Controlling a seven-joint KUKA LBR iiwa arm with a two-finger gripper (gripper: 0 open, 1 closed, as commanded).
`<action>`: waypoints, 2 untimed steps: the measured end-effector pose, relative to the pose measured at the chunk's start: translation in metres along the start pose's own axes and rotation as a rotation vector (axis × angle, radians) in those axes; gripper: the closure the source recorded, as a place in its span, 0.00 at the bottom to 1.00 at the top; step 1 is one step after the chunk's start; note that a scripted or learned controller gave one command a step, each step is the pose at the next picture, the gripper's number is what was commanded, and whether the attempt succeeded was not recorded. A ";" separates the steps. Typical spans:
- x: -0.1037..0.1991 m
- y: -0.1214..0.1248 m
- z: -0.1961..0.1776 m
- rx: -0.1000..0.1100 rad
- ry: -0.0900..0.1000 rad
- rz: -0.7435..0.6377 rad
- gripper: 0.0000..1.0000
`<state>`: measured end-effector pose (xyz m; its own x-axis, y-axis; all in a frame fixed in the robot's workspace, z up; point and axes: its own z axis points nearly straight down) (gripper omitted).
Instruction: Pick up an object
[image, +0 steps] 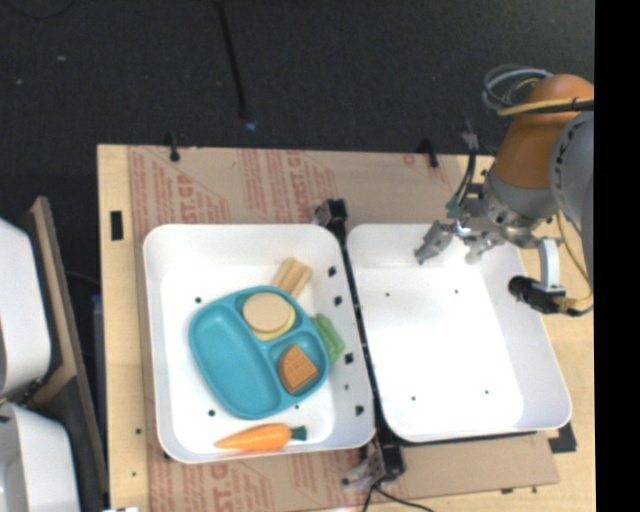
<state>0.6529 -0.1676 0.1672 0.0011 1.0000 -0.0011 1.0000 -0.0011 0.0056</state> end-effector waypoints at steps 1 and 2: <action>-0.029 0.003 0.005 0.005 0.000 0.001 0.00; -0.056 -0.008 -0.022 0.003 0.000 0.001 0.00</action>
